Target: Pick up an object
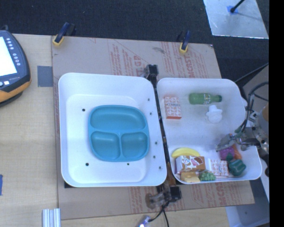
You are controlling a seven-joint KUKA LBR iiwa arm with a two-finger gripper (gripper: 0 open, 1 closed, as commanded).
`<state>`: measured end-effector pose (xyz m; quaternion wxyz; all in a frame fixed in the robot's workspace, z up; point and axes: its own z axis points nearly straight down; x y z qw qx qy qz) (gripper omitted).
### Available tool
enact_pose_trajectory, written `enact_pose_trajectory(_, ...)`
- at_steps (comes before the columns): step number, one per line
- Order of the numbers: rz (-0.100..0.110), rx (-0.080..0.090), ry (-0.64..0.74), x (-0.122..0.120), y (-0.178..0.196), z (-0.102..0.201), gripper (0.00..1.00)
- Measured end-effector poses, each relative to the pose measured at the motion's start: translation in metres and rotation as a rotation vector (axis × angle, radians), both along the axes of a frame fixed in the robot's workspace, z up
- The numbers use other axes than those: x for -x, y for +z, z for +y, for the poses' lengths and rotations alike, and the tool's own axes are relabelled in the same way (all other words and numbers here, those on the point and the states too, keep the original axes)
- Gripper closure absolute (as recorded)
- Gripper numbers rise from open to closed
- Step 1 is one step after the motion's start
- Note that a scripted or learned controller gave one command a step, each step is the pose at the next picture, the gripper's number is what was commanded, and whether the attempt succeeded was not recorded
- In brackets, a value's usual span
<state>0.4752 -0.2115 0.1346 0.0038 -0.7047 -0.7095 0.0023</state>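
The tool (227, 143) hangs low at the right bin's (199, 85) right edge (whether its grip is wide or narrow, I cannot tell), beside a purple toy (226, 153) near the bin's front right corner.

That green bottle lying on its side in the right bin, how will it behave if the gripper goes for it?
The green bottle lies flat and looks round, so a nudge would probably roll it. Its surface looks smooth, possibly slippery under the fingers. It seems small and likely light, with open bin floor around it.
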Motion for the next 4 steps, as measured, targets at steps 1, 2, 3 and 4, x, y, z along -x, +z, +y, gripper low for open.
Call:
enact_pose_trajectory(1,-0.006,0.005,0.001,-0.055,-0.043,0.011,0.0)
enact_pose_trajectory(2,0.003,0.001,0.003,-0.054,-0.037,0.011,1.0)
enact_pose_trajectory(3,-0.003,0.001,-0.002,-0.014,0.083,0.047,1.0)
enact_pose_trajectory(4,-0.002,0.002,0.0,-0.002,0.111,0.131,1.0)
